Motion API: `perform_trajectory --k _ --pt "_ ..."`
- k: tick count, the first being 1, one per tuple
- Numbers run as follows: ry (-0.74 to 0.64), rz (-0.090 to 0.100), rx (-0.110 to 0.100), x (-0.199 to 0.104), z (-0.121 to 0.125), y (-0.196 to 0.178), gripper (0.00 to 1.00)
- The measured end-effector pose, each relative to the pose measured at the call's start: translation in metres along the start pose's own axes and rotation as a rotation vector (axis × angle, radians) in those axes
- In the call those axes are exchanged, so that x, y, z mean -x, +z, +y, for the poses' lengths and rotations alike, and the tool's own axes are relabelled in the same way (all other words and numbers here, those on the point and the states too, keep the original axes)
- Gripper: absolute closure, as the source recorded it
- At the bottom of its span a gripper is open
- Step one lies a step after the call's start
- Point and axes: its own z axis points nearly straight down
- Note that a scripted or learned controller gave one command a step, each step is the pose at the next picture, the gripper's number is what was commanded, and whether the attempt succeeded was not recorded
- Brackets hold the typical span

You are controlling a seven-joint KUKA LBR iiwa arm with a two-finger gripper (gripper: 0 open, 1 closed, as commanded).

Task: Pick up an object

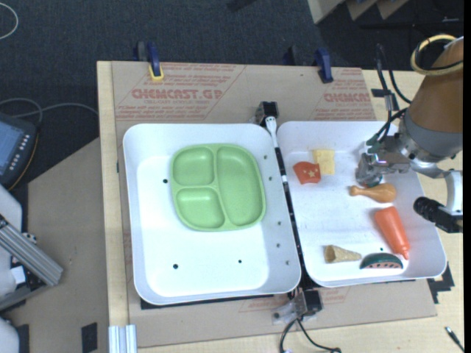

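The arm reaches in from the right and its gripper (372, 169) hangs low over the right bin (346, 140), just above the drumstick (373, 192), a tan toy chicken leg lying across the bin floor. From this slanted view I cannot tell whether the jaws are spread or closed, and nothing shows between them, so no grasp can be claimed. The step in hand looks like the approach, or the final descent, onto the drumstick. Nearby in the same bin lie a red piece (307, 172) touching a yellow block (324, 161), an orange carrot (391, 230), a tan wedge (341, 254) and a watermelon slice (383, 262) near the front rim. The left bin (147, 219) holds a green divided plate (218, 187). The next move probably calls for lowering squarely over the drumstick's narrow shaft, closing firmly, then lifting straight up without nudging the carrot
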Motion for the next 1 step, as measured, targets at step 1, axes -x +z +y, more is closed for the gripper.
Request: perform_trajectory --k 1 --pt "0.000 0.000 0.000 0.0000 0.0010 -0.0403 1.00"
